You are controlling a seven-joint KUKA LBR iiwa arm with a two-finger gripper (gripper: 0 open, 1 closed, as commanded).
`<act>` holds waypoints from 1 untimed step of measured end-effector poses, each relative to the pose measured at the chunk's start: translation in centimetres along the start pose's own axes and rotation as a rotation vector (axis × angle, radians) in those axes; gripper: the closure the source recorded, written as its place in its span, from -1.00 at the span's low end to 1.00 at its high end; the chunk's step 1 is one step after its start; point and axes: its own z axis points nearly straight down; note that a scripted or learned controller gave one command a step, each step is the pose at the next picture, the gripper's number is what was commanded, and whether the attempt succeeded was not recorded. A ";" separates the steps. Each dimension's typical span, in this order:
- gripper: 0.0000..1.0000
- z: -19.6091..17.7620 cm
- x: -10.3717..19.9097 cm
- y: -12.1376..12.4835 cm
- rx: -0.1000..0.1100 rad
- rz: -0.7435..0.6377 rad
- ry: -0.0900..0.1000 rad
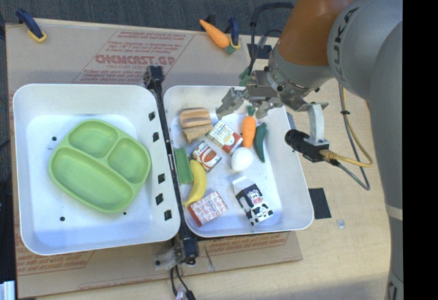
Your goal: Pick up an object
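A: What's closest?
B: The grey arm [363,25], bent in from the right, wrist tilted down over the right bin [291,220].
A: And the gripper [250,101]?
B: Spread open, gripping nothing. The carrot [249,130] lies just below its fingers, a green pepper [261,142] beside it, the egg [241,159] beyond.
A: Further out?
B: A green plate [99,165], left bin [27,175].
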 end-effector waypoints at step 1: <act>1.00 -1.0 0.1 0.0 0.001 -0.004 0.000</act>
